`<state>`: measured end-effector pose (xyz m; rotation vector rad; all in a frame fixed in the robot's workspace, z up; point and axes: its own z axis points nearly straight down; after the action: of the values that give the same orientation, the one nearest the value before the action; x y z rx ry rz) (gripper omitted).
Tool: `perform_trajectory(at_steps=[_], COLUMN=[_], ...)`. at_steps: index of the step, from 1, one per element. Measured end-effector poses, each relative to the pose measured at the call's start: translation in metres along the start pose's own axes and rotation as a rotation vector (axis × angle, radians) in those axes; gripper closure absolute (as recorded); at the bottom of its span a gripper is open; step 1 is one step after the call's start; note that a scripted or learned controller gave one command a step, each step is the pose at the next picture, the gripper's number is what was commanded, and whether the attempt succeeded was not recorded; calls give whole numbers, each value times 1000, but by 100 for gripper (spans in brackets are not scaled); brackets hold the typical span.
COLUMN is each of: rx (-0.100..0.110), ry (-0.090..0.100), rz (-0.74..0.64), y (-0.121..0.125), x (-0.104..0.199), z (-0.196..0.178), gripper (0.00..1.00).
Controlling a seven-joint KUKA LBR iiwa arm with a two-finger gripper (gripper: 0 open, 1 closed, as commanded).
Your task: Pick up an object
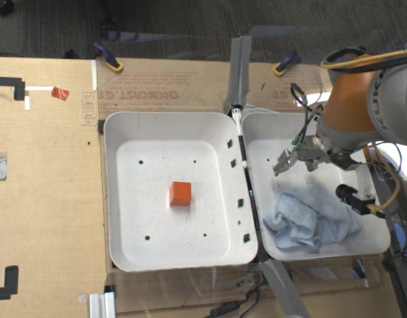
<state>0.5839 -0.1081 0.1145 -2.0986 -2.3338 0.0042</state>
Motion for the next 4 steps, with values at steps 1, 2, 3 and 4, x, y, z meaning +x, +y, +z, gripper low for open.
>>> perform_trajectory(at_steps=[1,2,3,4], rx=[-3,-3,-2,-3], ry=[-1,-2,-2,-3], rz=[4,230,222,152], y=[1,31,67,76], x=[-2,4,41,15], z=[-10,-107,-102,-123], gripper=[100,100,100,100])
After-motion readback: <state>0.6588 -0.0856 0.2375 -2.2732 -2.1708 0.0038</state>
